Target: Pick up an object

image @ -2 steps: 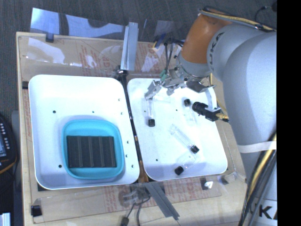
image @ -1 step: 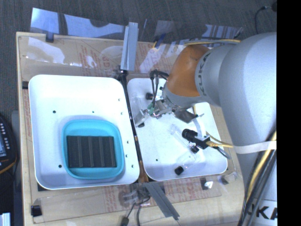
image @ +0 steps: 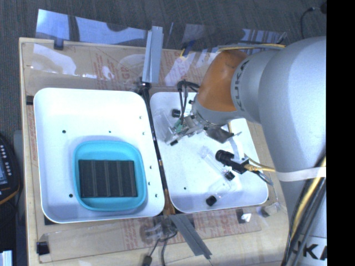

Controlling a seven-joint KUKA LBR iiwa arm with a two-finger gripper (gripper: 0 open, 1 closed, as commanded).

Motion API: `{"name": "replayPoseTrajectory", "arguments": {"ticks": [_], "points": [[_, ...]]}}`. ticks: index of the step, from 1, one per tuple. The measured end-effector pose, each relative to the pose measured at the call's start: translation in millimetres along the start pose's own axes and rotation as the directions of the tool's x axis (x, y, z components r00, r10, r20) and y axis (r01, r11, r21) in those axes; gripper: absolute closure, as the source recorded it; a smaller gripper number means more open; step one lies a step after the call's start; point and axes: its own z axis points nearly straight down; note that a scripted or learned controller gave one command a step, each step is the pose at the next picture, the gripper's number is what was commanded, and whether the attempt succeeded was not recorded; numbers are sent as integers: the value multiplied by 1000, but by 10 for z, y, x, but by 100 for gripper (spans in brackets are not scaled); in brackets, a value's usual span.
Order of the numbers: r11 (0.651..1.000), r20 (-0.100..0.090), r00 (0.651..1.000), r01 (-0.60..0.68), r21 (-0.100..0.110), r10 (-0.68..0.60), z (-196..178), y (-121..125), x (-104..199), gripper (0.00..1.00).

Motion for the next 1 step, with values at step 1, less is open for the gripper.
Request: {"name": "replayPoseTrajectory", "arguments": {"ticks": [1], "points": [[993, -5, 993, -120, 0, 120, -914, 778, 404, 100]]}}
